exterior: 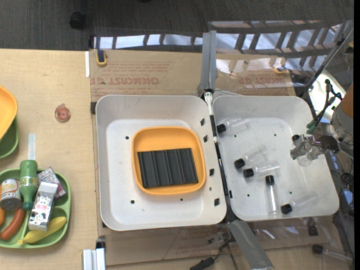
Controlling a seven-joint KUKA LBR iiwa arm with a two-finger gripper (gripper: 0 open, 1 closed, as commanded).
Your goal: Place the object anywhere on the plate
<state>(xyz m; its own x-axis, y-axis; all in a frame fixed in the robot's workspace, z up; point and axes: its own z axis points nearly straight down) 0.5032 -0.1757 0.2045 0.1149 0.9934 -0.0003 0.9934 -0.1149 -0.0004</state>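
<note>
Camera view: pincer (302,148) low over the right bin (264,108), close to the wall on the arm's side. Hard to call the grip from here: cannot tell how wide it stands, cannot tell whether it has anything. Right at its tip, a pale clear shape (304,160), maybe a vial, touching or just under; too blurred to say held.

Moving outward, leftward in the view from the pincer. First, a clear vial (263,169), black cap pointing away from the pincer, long axis running roughly toward it. Just beyond, a second vial (251,157) on much the same slant. Below and left of the pincer, an upright-lying vial (271,194), cap at its top end, axis crosswise to the other two. Nearer, below the pincer, a fourth (298,203), cap at its left end. Farthest up and left, one more by the dividing wall (230,125).

Beyond the divider, well apart from the pincer and straight left of it: the orange plate (169,135) in the left bin (112,151), with a dark ridged insert (169,168) on it. Nothing of the task's on that plate yet.

So the call: carries leftward across the divider, whichever vial goes. Looks like early days, with the grasp unconfirmed. Wants a grip across a vial's short side, which means turning the wrist to suit each slant.
</note>
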